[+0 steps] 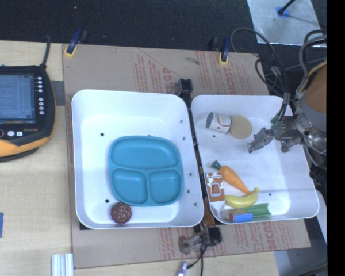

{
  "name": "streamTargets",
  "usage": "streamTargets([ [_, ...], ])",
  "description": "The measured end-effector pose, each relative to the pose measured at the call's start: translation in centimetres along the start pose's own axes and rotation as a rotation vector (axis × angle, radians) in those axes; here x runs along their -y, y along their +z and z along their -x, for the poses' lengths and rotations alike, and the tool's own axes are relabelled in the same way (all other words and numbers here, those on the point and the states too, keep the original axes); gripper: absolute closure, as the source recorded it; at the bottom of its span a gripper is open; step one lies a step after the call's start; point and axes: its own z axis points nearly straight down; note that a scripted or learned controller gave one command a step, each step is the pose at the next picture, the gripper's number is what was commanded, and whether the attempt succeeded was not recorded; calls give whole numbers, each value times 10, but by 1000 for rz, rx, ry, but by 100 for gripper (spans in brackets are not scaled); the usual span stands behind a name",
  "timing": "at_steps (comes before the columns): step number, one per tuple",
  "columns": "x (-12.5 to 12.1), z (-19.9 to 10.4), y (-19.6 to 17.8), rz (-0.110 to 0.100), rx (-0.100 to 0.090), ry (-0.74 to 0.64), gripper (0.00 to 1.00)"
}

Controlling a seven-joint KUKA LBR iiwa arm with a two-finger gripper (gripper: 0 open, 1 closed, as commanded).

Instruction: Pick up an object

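Observation:
My gripper (272, 142) hangs over the right side of the right bin (293, 171), open, with nothing between its fingers. To its left a small can (219, 122) lies on its side near the bin's back, its tan end (240, 127) facing the gripper. Toward the front lie an orange carrot (233, 178), a yellow banana (242, 199), a green object (259, 210), a blue and red marker (241, 217) and a brown and white box (214, 187). The gripper touches none of them.
The left bin (86, 154) holds a blue divided plate (145, 169) and a dark round ball (121, 213) at its front. A tablet-like pendant (14, 111) lies on the bench at far left. Cables (270, 68) trail behind the right bin.

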Motion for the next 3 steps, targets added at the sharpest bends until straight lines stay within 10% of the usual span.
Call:
streamTargets([
  [1, -22, -18, 81, -2, 1, -1, 0],
  [2, -103, 9, 121, 0, 0, 1, 0],
  [3, -121, 31, 126, -33, -9, -4, 0],
])
